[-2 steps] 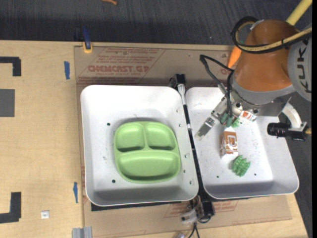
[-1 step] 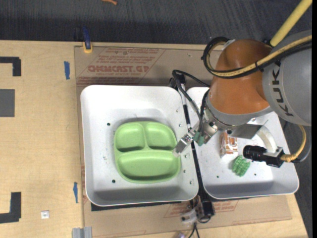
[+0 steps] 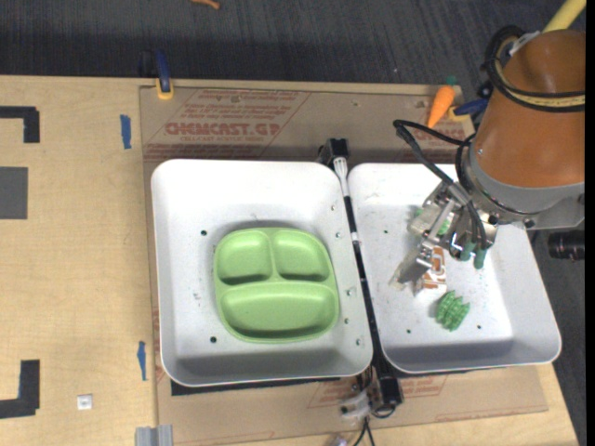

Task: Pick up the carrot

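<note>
My claw [image 3: 429, 260] hung low in the right bin [image 3: 521, 342]; whether it was open or closed, I could not tell. Just below it sat a green toy [image 3: 451, 310]. The carrot [image 3: 441, 105] lay well above it, outside the bin on the surface, not yet picked up. Farther left, cardboard [image 3: 223, 124] read "CHEMCAST GP"; a green tray [image 3: 275, 282] sat in the left bin.

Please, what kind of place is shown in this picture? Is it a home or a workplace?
Most likely a robotics lab, not a home. A robot arm reaches over two white bins on a wooden bench; blue tape marks and loose cables suggest a test setup.
</note>
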Available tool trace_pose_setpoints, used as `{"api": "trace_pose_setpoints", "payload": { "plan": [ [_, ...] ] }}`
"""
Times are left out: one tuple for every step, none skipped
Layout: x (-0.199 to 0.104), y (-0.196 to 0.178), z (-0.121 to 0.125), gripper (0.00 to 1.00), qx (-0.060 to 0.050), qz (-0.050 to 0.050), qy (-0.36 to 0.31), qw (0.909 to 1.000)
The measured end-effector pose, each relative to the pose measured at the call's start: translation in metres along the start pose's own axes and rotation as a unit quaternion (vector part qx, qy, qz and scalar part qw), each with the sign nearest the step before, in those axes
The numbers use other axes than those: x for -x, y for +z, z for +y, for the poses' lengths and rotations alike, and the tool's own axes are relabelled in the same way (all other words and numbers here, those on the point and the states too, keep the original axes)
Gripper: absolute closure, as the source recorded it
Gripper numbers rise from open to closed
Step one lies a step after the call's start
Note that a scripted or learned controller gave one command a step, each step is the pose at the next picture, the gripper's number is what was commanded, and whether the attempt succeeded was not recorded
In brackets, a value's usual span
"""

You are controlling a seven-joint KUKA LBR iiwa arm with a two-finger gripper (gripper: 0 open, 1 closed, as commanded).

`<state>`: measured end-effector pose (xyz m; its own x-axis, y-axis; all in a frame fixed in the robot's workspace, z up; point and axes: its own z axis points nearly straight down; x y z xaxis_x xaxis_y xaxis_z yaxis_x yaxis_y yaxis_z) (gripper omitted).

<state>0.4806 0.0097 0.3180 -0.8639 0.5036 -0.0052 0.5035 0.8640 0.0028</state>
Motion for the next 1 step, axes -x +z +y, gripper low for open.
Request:
{"api": "trace_pose_setpoints", "payload": {
  "plan": [
    [-0.0572,0.0232,0.0979,0.0,-0.001,0.003,-0.014,0.9999]
  ]
}}
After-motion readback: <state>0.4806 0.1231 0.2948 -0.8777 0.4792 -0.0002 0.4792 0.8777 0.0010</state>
